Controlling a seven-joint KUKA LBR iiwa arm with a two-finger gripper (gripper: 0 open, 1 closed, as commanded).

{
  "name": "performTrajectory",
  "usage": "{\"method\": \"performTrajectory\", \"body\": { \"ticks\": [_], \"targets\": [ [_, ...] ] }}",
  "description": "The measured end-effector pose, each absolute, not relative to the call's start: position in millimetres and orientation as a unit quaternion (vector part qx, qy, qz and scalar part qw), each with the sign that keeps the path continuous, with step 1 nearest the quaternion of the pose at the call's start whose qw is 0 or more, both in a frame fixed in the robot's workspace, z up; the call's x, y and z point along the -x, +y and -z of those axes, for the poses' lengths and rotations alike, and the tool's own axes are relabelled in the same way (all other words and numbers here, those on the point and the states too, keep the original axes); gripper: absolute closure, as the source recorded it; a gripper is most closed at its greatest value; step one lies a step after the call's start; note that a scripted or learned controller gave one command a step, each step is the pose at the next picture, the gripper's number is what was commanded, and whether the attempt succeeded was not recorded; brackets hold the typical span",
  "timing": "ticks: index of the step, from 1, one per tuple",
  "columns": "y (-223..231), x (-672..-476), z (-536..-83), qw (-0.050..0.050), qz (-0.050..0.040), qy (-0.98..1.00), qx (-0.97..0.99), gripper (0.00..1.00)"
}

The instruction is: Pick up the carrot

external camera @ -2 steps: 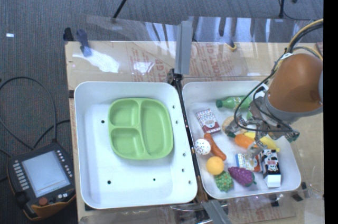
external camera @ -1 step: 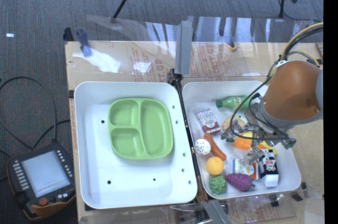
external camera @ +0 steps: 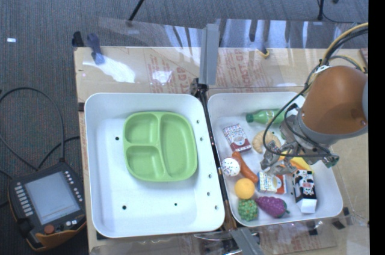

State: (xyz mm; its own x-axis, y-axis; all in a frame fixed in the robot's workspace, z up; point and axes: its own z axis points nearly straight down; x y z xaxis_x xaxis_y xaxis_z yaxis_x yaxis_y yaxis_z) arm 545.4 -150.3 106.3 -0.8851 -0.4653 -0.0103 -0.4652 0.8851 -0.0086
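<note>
We see the carrot (external camera: 245, 167) lying slantwise in the right bin (external camera: 334, 187), between the spotted white ball (external camera: 230, 166) and the small carton (external camera: 272, 182), just above the orange (external camera: 244, 189). The gripper (external camera: 271, 162) hangs just right of the carrot, over the carton; whether it is open we cannot tell. The green tray (external camera: 160, 145) sits in the left bin (external camera: 102, 187).

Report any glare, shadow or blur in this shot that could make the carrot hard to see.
Camera view: even, bright lighting; glare sits on the clear panels behind the bins, away from the carrot; the carrot is in reasonable focus, in the right bin; the gripper beside it looks slightly soft; shadows there are faint.
</note>
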Motion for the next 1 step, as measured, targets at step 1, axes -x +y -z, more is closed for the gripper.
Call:
{"method": "performTrajectory", "body": {
  "ticks": [1],
  "targets": [
    [-149.9,-544.9,-105.5,0.005,0.0025,0.971,0.240,0.00]
  ]
}}
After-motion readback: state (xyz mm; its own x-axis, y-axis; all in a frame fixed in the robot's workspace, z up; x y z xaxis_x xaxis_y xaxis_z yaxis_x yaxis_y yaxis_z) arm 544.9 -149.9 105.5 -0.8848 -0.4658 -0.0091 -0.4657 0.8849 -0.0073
